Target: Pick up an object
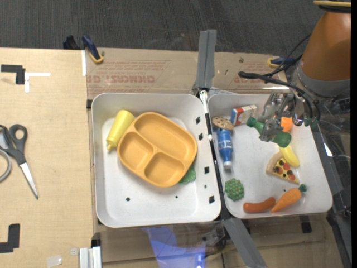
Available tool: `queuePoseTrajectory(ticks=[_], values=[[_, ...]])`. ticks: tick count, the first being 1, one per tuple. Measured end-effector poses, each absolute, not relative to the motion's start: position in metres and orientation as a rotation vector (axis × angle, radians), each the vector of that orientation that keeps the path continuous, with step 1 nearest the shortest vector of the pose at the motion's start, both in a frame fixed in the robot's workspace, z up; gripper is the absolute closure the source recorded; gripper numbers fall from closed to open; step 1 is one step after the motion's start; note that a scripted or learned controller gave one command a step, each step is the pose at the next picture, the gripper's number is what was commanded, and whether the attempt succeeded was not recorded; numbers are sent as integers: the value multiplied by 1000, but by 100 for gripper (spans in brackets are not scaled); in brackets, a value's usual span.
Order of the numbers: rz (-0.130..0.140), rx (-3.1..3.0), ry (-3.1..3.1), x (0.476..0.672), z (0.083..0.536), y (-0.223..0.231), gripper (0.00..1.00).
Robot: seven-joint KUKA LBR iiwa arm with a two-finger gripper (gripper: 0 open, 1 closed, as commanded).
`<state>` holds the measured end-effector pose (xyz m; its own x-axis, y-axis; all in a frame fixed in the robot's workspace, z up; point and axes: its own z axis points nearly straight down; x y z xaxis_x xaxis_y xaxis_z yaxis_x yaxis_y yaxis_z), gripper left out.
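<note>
My gripper hangs low over the back of the right bin, right above a green bottle that lies on its side. An orange piece sits just behind that bottle. Around them lie a red and white carton, a cookie, a blue bottle, a yellow fruit, a pizza slice, a green broccoli, a sausage and a carrot. The arm's orange band rises at the upper right.
The left bin holds an orange divided plate, a yellow bottle and a green item peeking from under the plate. Scissors lie on the bench at far left. A grey bar stands behind the bins.
</note>
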<state>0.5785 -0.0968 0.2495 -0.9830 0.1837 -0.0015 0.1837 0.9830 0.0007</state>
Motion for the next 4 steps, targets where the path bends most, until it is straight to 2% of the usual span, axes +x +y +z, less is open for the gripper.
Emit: queuePoseTrajectory(ticks=[1,2,3,4], values=[[-1,45,3136,634,271,-112,100],[0,-148,3136,559,211,-101,100],[1,-94,3135,631,94,-118,100],[1,-309,3120,623,193,-33,100]])
